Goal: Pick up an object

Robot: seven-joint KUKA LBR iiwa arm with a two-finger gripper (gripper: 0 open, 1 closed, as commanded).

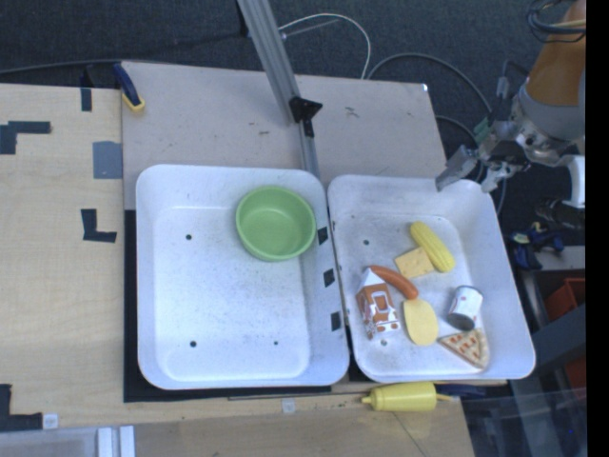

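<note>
Wooden bench (57, 284) with two white bins, the gripper (468, 169) hanging over the right bin (504, 284)'s far corner; can't tell what its jaws are doing, nothing visibly in them. Corn (432, 246), cheese (413, 263), sausage (394, 281), can (464, 305) and pizza slice (465, 347) all sit below it toward the front, green bowl (276, 223) way off to its left.

glossy plastic green bowl (276, 222), speckled white bins (228, 350)

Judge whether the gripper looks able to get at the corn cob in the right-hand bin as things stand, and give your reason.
Probably yes. The gripper sits above the right bin's far corner, and the corn cob lies uncovered below it. Only a cheese wedge touches its side, so a descent from above looks free.
</note>
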